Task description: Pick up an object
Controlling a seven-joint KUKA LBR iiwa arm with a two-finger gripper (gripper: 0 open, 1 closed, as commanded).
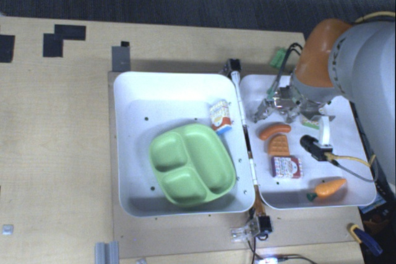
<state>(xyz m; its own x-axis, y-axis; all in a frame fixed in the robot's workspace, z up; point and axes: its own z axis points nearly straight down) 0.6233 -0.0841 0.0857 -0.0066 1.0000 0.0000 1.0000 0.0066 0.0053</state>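
Pale wooden surface [55,151] carries two white bins. Left bin [133,133] holds a green divided plate [192,162] and a small packet [220,114]. Over the right bin [365,195], the pincer [284,105] hangs spread apart just above a toy sausage [274,130], likely its target; nothing sits between its prongs.

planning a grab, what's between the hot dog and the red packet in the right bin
In the camera view, an orange waffle-like piece lies between the hot dog and the red packet.
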